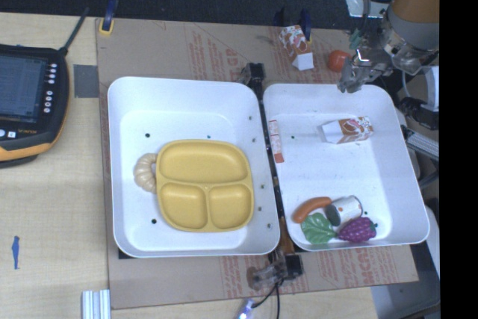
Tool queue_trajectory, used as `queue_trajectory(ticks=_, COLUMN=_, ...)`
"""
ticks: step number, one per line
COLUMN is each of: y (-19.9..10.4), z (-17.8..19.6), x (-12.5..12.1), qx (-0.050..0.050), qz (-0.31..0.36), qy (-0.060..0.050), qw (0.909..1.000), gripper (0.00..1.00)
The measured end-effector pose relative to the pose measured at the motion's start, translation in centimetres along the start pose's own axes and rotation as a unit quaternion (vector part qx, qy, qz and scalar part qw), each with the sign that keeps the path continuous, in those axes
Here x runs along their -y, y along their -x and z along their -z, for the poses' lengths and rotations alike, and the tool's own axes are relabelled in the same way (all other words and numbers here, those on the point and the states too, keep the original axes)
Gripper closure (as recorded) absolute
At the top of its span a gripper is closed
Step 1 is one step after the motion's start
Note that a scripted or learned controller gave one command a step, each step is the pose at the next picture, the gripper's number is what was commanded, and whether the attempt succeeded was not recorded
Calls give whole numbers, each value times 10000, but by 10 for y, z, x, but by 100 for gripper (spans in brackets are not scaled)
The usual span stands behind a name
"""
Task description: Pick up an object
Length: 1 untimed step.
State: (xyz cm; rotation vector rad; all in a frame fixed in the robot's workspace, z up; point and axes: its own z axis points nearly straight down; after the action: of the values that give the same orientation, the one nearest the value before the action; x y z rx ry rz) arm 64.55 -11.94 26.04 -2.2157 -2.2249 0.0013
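Small carton (346, 130) lies flat in right bin (399, 160).

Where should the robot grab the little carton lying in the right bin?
Probably across the middle of the little carton. It lies on its side, long way left to right, with bare bin floor all around it in the right bin. Coming straight down from above, fingers closing on its two long sides, looks best. The gripper is up by the bin's far edge.
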Motion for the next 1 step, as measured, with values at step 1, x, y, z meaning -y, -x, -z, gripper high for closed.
queue_trajectory(ticks=1, y=-7, z=-68, x=8, qx=9, qz=3, qy=-16, qw=10000, gripper=100)
